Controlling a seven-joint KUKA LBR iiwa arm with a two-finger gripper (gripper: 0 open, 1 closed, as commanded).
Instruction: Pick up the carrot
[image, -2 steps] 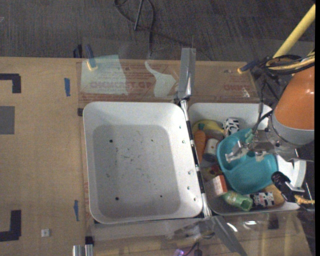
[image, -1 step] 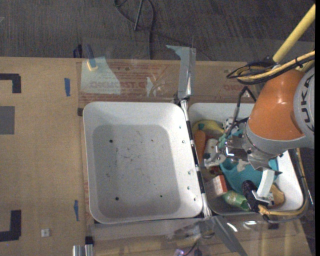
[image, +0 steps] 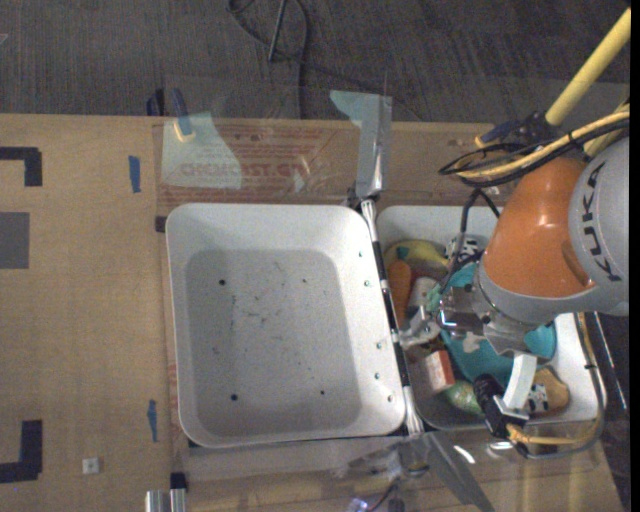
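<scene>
Clearly, KUKA is lettered on my grey arm (image: 600, 240) beside its orange band, and faint reversed print marks the clear sheet (image: 235, 165) taped to the brown bench (image: 80, 300) behind the left bin (image: 275, 320); dark carpet lies past the bench's far edge. Down in the right bin (image: 590, 375), my gripper (image: 425, 325) hangs among a cluttered heap, its grip unreadable to me. Just beside it lies the carrot (image: 401, 287), against the bin's left wall, below a banana (image: 420, 254).

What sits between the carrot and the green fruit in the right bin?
In the camera view, a small red-and-white packet lies between the carrot and the green fruit, below the arm's tool.
</scene>
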